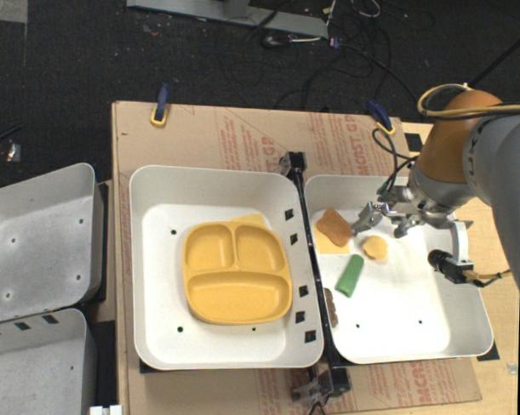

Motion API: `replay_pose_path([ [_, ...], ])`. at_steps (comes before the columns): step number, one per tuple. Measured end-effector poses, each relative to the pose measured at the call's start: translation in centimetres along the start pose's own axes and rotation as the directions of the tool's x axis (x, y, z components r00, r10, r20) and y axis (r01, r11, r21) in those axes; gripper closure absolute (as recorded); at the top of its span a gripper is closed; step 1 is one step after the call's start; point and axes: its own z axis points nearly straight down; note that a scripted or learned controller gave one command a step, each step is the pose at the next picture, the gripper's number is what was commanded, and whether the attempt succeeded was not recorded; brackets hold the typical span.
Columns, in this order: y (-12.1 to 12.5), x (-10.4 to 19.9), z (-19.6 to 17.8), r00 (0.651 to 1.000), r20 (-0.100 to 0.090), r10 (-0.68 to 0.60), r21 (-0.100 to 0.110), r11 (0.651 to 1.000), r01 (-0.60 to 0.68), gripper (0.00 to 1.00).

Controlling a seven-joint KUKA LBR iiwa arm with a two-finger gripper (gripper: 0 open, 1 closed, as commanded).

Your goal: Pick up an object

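Bearing 2 bins [150, 198], seemingly cardboard bench [211, 133]

Arm [492, 155] — cut off at right edge.

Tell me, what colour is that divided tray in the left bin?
Yellow: the divided tray shows clearly in the camera view.

Both shallow white bins [147, 266] look like smooth, slightly glossy plastic. The yellow compartment tray [237, 274] is matt plastic. Beneath them, the brown cardboard sheet [212, 128] looks dull and papery, printed in red.
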Motion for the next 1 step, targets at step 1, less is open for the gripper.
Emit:
replay_pose_path([
  [1, 0.2, -0.02, -1.42, 1.0, 0.002, -0.001, -0.007, 1.0, 0.001, 1.0],
])
